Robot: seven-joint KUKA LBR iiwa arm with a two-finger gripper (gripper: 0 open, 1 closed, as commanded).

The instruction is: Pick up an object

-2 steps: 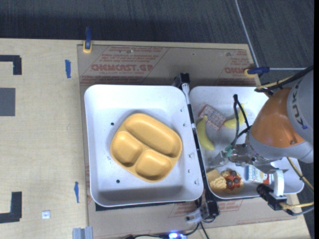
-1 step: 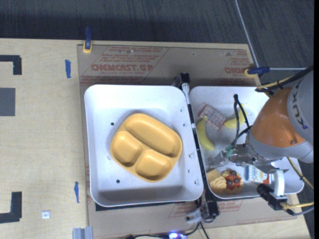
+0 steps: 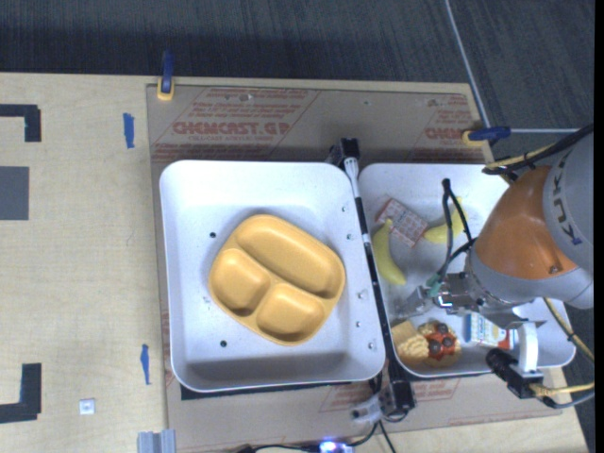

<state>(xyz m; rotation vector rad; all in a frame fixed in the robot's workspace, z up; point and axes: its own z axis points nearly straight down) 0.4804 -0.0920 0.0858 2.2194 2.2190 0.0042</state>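
Yellow plastic banana lies just left of the gripper, in the right white bin w/ a red-printed card beyond it and a small red-and-tan toy nearer the camera. Gripper sits low over the clutter, prob. lined up for a grab; can't tell its state. Big yellow sectioned tray fills the left bin, well apart.

Left shallow white bin: one yellow three-compartment plastic tray, upside down, centred. Right shallow white bin: yellow banana, red-printed packet, round tan dish of small red items. Grey arm with orange band over right bin. Pale wooden desk beneath.
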